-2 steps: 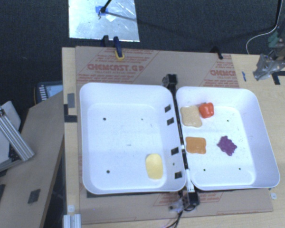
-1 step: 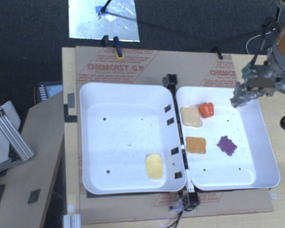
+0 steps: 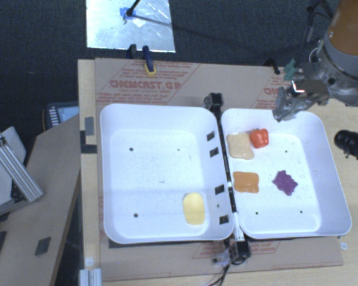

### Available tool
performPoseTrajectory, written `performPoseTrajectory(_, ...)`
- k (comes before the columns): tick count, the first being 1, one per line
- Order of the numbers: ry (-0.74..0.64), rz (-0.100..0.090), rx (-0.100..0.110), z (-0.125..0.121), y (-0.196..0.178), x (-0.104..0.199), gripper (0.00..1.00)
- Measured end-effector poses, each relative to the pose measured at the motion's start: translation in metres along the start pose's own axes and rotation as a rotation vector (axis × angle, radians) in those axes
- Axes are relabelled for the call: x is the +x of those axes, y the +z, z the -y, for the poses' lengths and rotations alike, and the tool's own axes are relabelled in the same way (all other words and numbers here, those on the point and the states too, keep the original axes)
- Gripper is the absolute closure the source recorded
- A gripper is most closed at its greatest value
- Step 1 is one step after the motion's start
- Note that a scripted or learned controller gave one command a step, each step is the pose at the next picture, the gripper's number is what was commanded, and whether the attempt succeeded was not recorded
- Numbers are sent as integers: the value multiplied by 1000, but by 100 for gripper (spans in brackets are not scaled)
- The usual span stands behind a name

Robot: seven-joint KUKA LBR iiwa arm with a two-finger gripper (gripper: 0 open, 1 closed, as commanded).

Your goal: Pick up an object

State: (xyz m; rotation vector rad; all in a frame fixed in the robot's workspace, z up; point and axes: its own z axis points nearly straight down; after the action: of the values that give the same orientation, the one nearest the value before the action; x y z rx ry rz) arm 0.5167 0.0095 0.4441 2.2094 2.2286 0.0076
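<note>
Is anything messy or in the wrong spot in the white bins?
Nothing is spilled or broken. One thing stands out: the yellow piece lies alone in the left bin, while the red, beige, orange and purple pieces share the right bin.

Red print reading "CHEMCAST GP" repeats across the brown protective sheet (image 3: pixel 167 79) covering the table, clearest at 11 o'clock.
</note>
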Motion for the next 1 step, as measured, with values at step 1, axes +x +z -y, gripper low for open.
performPoseTrajectory(1, -4, -1, 8, 8, 53, 94, 100)
